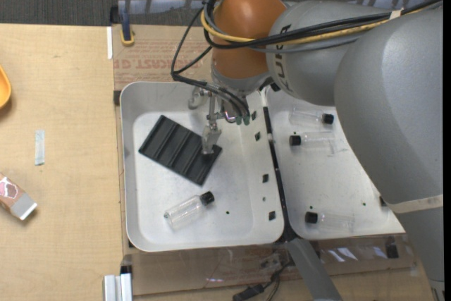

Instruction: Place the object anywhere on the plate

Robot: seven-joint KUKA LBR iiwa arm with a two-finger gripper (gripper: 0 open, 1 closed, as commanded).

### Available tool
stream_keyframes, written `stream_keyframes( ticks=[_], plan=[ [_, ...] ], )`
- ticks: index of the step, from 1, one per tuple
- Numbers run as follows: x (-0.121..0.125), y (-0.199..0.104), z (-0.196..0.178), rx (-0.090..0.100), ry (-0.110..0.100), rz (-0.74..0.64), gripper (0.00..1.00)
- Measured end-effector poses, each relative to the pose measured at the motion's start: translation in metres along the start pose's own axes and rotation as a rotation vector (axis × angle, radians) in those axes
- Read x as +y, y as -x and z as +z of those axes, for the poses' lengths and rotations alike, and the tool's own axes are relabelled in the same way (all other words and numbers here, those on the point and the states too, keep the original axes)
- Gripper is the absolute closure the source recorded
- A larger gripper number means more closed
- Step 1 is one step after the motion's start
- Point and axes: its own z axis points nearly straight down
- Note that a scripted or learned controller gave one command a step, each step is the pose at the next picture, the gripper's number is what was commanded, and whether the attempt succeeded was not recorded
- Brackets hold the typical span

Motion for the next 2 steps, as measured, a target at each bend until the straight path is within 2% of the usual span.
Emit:
stream_keyframes(
  ticks=[1, 2],
  plan=[
    [0.038, 0.001, 0.003, 0.018, -0.006, 0.556, 0.0],
    [0.092, -0.009, 0.001, 0.001, -0.004, 1.087, 0.0]
  ],
)
